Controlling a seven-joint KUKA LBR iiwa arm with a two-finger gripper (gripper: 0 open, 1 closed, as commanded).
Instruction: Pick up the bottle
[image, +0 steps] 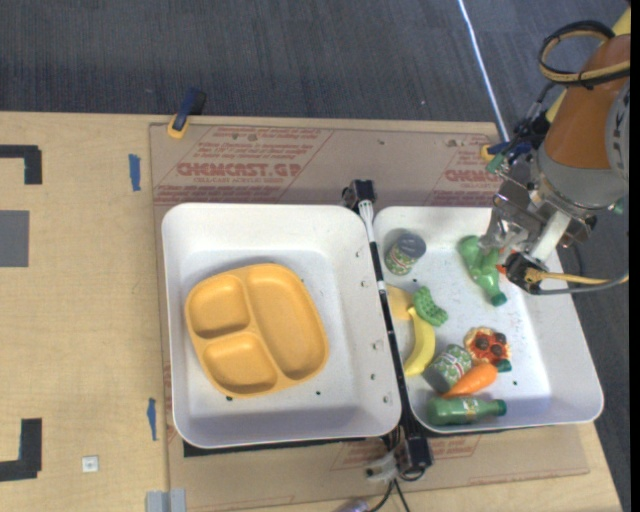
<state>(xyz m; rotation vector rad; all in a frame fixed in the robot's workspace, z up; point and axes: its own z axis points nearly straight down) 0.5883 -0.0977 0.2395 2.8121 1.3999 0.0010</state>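
A green bottle (466, 409) lies on its side along the front edge of the right bin (560, 330), just below a carrot (474, 379). At the bin's back right lies a second green, bottle-like object (480, 266), tilted with its narrow end toward the front right. My gripper (498, 243) hangs right over the upper right part of this green object, at or very near its surface. The wrist hides the contact, so a grasp is not visible.
The right bin also holds a small can (403, 251), a banana (421, 342), a green knobbly piece (430, 305), a second can (450, 364) and an orange-red toy (487, 345). A yellow divided plate (258, 326) lies in the left bin (180, 260). A cable runs beside the gripper.
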